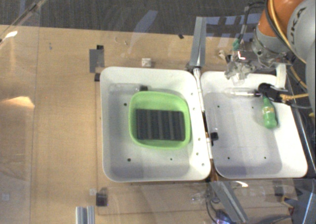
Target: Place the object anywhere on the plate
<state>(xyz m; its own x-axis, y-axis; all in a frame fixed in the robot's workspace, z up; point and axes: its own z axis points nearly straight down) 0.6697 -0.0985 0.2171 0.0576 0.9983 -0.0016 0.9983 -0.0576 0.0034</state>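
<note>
Green plate on the left, green bottle on the right, arm up at the far right corner.

Starting left: the tan surface [49, 119] carries the left bin [111, 163], and there's the green plate [159, 101] sitting square inside it, its dark ribbed centre facing up. Across the divide, the right bin [247, 163] holds the object, a small green bottle [269, 115] with a black cap, lying on its side near the bin's upper right corner, well apart from the plate. Just above and left of it, over the bin's top rim, hangs the gripper [240, 71] under the grey and orange arm [291, 5]. Whether it's released or clenched, I cannot tell; nothing is visibly between its fingers.
</note>
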